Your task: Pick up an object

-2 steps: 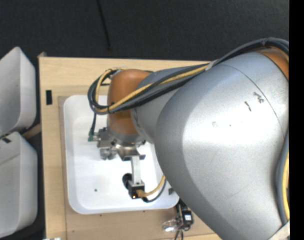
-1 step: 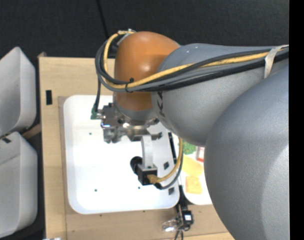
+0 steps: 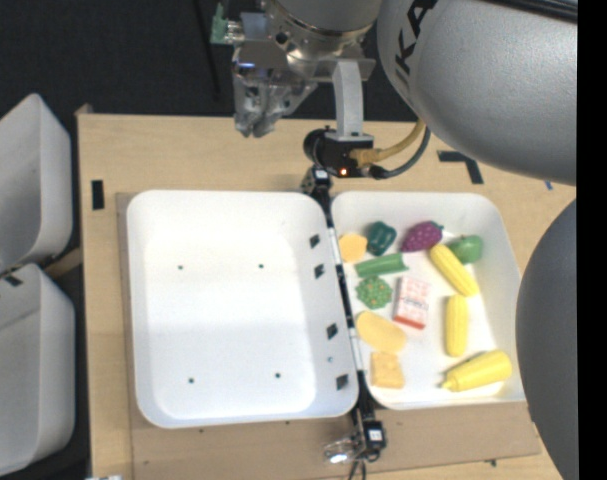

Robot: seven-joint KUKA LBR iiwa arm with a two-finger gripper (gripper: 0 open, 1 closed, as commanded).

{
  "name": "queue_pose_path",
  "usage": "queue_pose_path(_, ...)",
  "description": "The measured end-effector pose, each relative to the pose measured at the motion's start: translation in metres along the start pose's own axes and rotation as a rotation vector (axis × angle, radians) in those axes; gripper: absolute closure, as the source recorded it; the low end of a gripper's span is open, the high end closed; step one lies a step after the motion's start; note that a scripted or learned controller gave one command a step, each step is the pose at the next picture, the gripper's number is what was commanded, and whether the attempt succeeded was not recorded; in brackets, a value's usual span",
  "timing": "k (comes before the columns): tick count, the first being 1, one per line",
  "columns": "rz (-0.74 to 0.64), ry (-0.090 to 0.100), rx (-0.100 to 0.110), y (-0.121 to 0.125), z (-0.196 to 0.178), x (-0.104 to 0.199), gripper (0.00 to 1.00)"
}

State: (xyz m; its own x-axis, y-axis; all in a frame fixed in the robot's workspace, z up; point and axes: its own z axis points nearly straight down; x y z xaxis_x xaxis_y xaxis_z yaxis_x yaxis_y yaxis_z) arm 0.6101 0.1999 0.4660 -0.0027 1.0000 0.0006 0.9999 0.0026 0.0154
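Camera view, one fixed look down at a slant; two white bins side by side on the bench (image 3: 103, 368). Left bin (image 3: 153, 268) at about 9 o'clock from frame centre; right bin (image 3: 503, 238) at about 3 o'clock, holding all the toy food.

Arm (image 3: 483, 58) enters at 1 o'clock; gripper (image 3: 261, 108) hangs high at 12 o'clock, above the bench edge behind the left bin, well apart from every item; nothing visible in it; it blurs against the dark background, so whether it stands wide or narrow cannot be told.

Contents of right bin, clockwise from its 12 o'clock: grapes (image 3: 422, 235); green pepper (image 3: 468, 249); two corn cobs, upper (image 3: 452, 269) and lower (image 3: 456, 325); yellow squash (image 3: 477, 371) at 5 o'clock; cheese wedge (image 3: 387, 370) at 7 o'clock; yellow piece (image 3: 380, 331) just above it; broccoli (image 3: 374, 291); green pod (image 3: 381, 264); small box (image 3: 413, 302) near the middle.

Judgement: pick not yet begun; no target fixed. Items look like light, rigid moulded plastic, probably smooth and apt to slip. Lower corn cob seems the best candidate; it lies apart from its neighbours, long and narrow; take it across the short axis at mid-length. Squash sits close to the wall; wall contact is a risk there. Box is flat; little to pinch.
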Motion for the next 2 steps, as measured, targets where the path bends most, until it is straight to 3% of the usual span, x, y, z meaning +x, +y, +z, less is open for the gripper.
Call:
queue_pose_path(1,0.0,-0.004,0.013,0.084,-0.013,0.005,1.0)
queue_pose_path(2,0.004,-0.009,0.037,0.069,0.149,0.016,1.0)
